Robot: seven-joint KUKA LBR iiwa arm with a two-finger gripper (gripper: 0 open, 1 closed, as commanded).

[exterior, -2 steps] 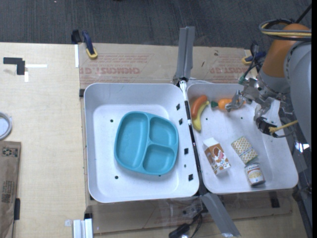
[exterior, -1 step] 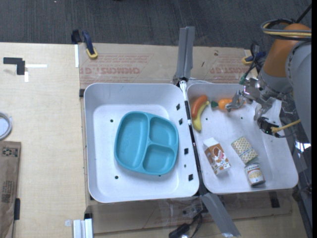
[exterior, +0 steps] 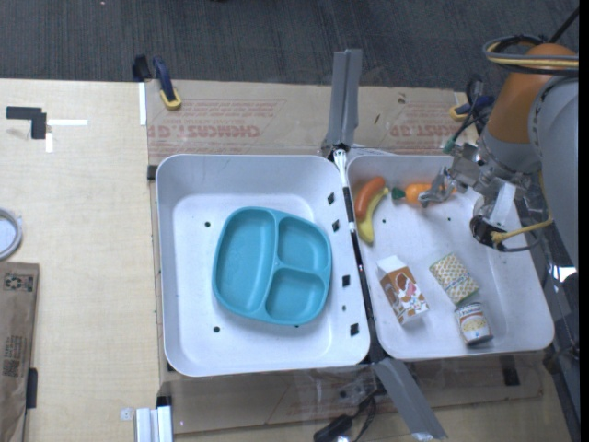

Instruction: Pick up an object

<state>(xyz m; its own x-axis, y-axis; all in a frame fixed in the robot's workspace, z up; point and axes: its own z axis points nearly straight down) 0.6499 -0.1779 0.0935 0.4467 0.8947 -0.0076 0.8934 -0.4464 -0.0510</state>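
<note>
The right bin [exterior: 515, 339] holds several small items. An orange and red toy vegetable [exterior: 367, 194] lies against a yellow banana [exterior: 369, 221] at its far left. A small orange piece with a green end [exterior: 414, 192] lies in the far middle. A juice carton [exterior: 402, 289], a patterned packet [exterior: 455, 276] and a small can [exterior: 473, 323] lie toward the near side. My gripper [exterior: 442, 188] is low over the bin's far part, right beside the small orange piece. The arm's wrist covers the gripper's tips.
The left bin [exterior: 175, 274] holds a blue divided plate [exterior: 271, 265]. A grey upright post [exterior: 344, 99] stands behind the seam between the bins. The arm's grey and orange body [exterior: 529, 99] and its cables hang over the right bin's far right corner.
</note>
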